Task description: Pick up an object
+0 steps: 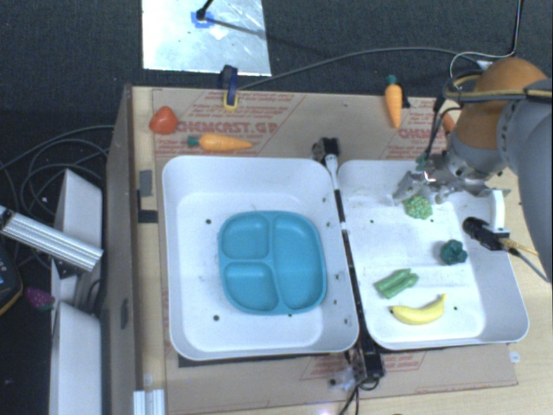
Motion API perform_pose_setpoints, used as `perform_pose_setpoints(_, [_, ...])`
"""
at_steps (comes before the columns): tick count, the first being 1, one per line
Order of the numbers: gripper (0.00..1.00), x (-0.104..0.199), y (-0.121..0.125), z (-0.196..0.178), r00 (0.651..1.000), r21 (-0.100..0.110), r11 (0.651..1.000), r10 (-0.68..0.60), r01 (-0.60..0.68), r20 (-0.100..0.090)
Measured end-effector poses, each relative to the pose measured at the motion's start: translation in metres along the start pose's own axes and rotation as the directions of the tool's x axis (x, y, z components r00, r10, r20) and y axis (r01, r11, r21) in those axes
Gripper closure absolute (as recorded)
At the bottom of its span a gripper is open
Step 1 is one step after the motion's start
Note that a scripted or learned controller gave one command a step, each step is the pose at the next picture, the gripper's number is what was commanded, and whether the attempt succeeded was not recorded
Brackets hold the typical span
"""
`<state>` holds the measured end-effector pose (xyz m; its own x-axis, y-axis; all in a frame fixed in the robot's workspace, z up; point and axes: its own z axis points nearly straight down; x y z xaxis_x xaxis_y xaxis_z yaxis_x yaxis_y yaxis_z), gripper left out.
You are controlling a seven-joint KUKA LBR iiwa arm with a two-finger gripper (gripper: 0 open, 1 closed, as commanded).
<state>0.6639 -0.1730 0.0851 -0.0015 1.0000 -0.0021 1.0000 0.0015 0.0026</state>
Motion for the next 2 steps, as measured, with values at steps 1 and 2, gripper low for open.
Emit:
perform_pose_setpoints(1, [1.00,0.000,0.002,-0.013,1.000,-0.006,1.000,-0.002,0.002,0.001])
perform_pose_setpoints(2, [1.00,0.090,-0.035,-0.082,1.000,-0.003,1.000,-0.004,0.004,-0.003])
